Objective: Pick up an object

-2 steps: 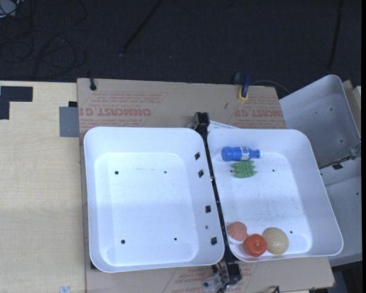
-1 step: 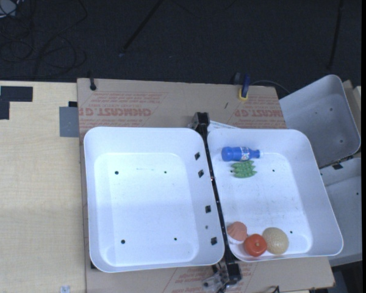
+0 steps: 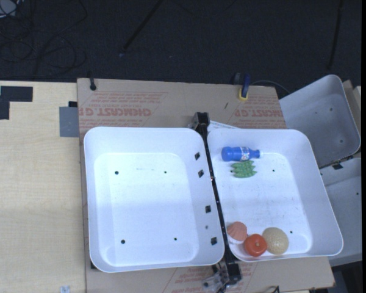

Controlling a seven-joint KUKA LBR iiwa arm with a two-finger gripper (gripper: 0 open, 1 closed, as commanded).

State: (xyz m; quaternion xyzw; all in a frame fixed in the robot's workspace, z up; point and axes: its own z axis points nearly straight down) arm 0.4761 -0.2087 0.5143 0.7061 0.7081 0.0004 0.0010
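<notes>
The right bin (image 3: 305, 157) holds several objects. A blue bottle (image 3: 239, 154) lies on its side near the bin's back left corner. Just in front of it sits a small green leafy piece (image 3: 244, 170). At the front of the bin three items cluster: a pink shell-like piece (image 3: 236, 231), a red tomato-like ball (image 3: 254, 245) and a tan round piece (image 3: 275, 240), which touch or nearly touch each other.
The left bin (image 3: 143, 197) stands beside the right one, joined by a black clamp strip (image 3: 208, 188). Both rest on a cardboard sheet (image 3: 165, 105) over a wooden bench. A tilted white panel (image 3: 326, 118) stands at the right.
</notes>
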